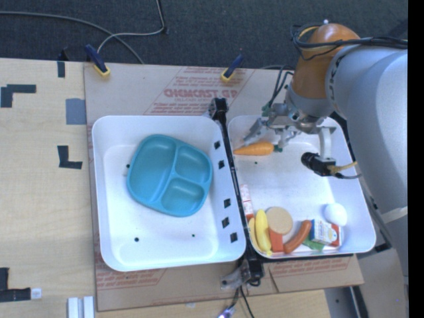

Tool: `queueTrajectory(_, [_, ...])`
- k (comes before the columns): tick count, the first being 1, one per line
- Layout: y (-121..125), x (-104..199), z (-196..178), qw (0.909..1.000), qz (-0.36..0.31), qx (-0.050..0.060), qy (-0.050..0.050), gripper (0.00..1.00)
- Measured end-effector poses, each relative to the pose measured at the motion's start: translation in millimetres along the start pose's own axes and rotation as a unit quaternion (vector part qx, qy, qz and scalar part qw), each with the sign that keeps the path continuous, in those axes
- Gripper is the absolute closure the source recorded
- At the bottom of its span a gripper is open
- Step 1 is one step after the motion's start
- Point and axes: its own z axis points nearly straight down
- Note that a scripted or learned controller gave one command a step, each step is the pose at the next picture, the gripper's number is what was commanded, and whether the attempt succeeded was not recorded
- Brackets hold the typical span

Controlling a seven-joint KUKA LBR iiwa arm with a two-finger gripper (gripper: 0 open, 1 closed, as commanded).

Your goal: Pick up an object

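An orange carrot point(254, 150) with a green tip lies near the far left corner of the right bin point(351, 197). My gripper point(265, 140) hangs right over it, reaching in from the right under the orange-banded wrist. Its two grey fingers point(250, 136) stand spread apart, open, with their tips just above and on either side of the carrot. The carrot does not look clamped between them.
Along the right bin's near edge sit a yellow banana point(260, 230), a tan round piece point(279, 219), a red sausage point(297, 237), a small carton point(324, 233) and a white egg point(335, 213). A blue divided plate point(171, 175) lies in the left bin point(109, 204). A black cable plug point(318, 163) hangs beside the arm.
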Motion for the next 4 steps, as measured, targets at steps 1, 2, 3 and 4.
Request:
queueTrajectory(1, [4.0, 2.8, 21.5, 1.0, -0.001, -0.007, -0.002, 0.0])
queueTrajectory(2, [6.0, 3.2, 28.4, 0.9999, 0.0, -0.011, -0.004, 0.0])
queueTrajectory(3, [5.5, -3.7, 29.7, 1.0, -0.001, -0.009, -0.001, 0.0])
queueTrajectory(4, [5.8, 4.9, 28.8, 0.9999, 0.0, -0.011, -0.004, 0.0])
